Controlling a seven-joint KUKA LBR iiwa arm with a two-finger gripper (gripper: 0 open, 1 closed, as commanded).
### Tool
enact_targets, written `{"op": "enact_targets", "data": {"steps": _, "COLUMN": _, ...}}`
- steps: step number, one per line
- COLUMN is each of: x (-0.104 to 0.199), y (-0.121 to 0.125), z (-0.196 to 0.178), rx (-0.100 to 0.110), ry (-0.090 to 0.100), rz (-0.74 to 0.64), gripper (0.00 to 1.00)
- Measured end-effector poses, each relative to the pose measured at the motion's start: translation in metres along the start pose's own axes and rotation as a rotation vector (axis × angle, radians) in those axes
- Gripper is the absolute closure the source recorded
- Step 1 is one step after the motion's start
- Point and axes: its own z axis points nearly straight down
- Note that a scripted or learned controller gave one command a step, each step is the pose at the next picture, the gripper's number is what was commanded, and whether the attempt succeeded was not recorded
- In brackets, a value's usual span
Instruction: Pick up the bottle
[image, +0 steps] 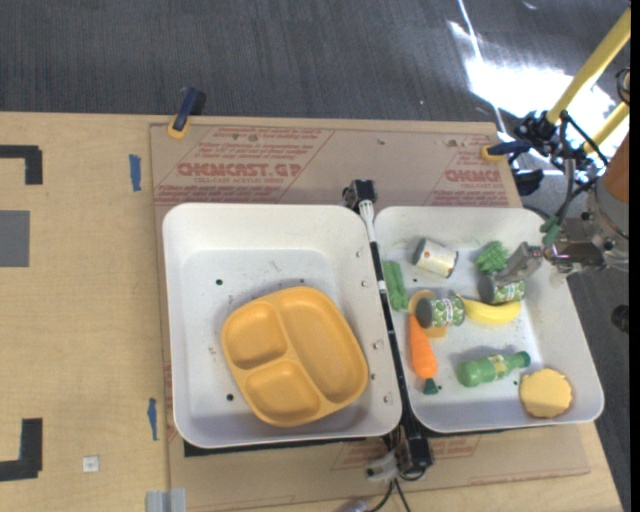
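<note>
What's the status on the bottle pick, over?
Gripper low over right bin's far side, beside green can. Small green plastic bottle lying on its side near front, untouched. Yellow banana between them.

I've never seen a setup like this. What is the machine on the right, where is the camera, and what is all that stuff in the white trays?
One camera looks down at a slant on a bench with two white bins. The left bin holds a yellow divided plate. The right bin holds toy food: a green bottle, carrot, banana, a cookie, a white cup and some greens. The machine is a robot arm reaching in from the right; its gripper hangs over the right bin, near a small can, apart from the bottle. Nothing is visibly held.
</note>
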Motion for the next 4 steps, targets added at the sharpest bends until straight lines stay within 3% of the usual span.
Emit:
{"op": "enact_targets", "data": {"steps": 1, "x": 0.000, "y": 0.001, "z": -0.010, "rx": -0.002, "ry": -0.001, "rz": 0.000, "gripper": 1.00}}
{"op": "enact_targets", "data": {"steps": 2, "x": -0.043, "y": 0.020, "z": 0.147, "rx": -0.018, "ry": -0.008, "rz": -0.100, "gripper": 1.00}}
{"op": "enact_targets", "data": {"steps": 3, "x": -0.040, "y": 0.015, "z": 0.155, "rx": -0.001, "ry": 0.000, "rz": -0.100, "gripper": 0.00}}
{"op": "enact_targets", "data": {"steps": 4, "x": -0.055, "y": -0.043, "z": 0.168, "rx": -0.013, "ry": -0.008, "rz": -0.375, "gripper": 0.00}}
